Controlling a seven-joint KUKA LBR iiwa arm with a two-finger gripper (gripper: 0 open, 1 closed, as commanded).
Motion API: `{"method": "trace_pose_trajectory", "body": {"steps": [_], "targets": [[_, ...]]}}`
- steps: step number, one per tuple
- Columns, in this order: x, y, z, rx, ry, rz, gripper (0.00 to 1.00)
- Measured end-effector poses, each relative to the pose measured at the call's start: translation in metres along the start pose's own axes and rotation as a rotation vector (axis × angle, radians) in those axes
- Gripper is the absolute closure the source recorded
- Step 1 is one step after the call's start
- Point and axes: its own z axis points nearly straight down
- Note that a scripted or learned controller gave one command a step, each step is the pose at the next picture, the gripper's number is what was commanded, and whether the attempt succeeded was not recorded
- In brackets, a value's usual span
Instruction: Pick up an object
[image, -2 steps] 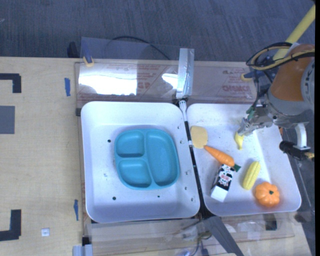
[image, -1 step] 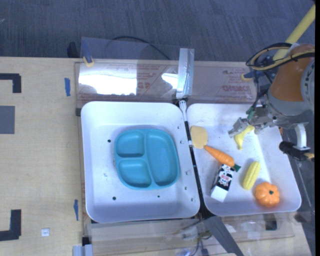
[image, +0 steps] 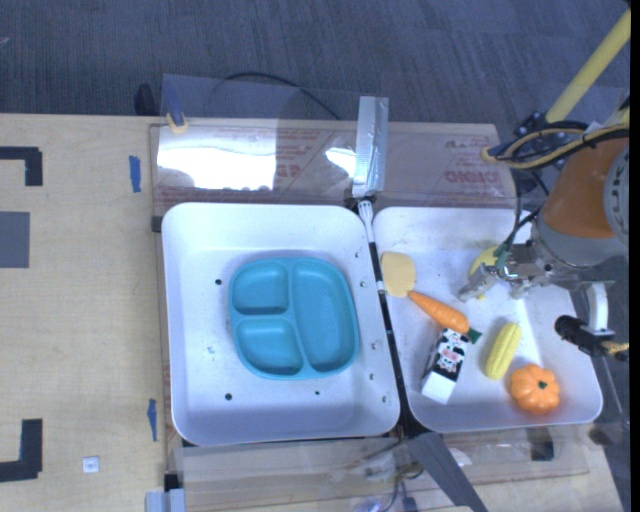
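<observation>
Two white bins sit side by side on the pale wooden table (image: 70, 330). The left bin (image: 190, 400) holds a teal divided plate (image: 294, 316), smooth and glossy with three compartments. The right bin (image: 560, 412) carries the candidate objects: a round orange pumpkin (image: 534, 388) near the front right corner, a tapered orange carrot (image: 438, 308) lying at a slant near the middle, a bumpy yellow corn cob (image: 500, 348) just beside the pumpkin, a boxy black-and-white milk carton (image: 446, 364) below the carrot, and a pale yellow rounded piece (image: 398, 272) by the bin's left wall. All look like hard moulded plastic.

At the right, the tool (image: 497, 270) hangs over the rear part of the right bin; whether it is spread or closed I cannot tell. Nothing is visibly held. A good grasp would likely straddle the corn across its narrow width, descending straight down clear of the pumpkin.
</observation>
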Motion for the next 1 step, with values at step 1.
{"method": "trace_pose_trajectory", "body": {"steps": [1], "targets": [[-0.0005, 0.0019, -0.0124, -0.007, -0.002, 0.001, 1.00]]}}
